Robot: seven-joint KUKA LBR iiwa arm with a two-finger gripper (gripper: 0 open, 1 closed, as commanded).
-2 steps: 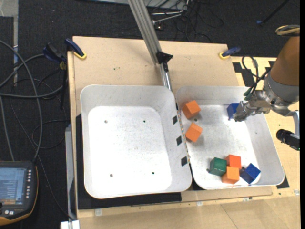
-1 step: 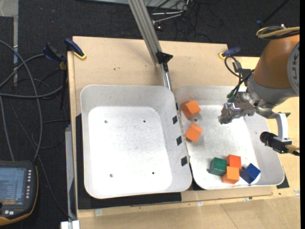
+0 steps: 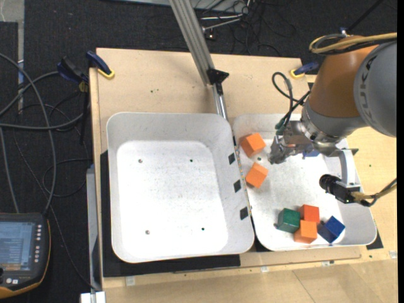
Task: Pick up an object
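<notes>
The right bin [image 3: 353,235] holds several blocks. An orange block [image 3: 252,143] lies near its upper left corner and another orange block [image 3: 256,175] sits just below it by the left wall. At the bin's front lie a green block [image 3: 290,219], two orange blocks [image 3: 308,214] [image 3: 305,231] and a blue block [image 3: 331,228], close together. My gripper [image 3: 278,154] hangs low over the bin, just right of the two upper orange blocks. Nothing shows between its fingers, and I cannot make out their spacing.
The left bin [image 3: 120,169] is wide and white with a speckled floor. A metal pole [image 3: 192,33] slants down from the top to the gap between the bins. Clamps [image 3: 98,65] and cables lie at the bench's back left. A tablet [image 3: 19,251] rests at the lower left.
</notes>
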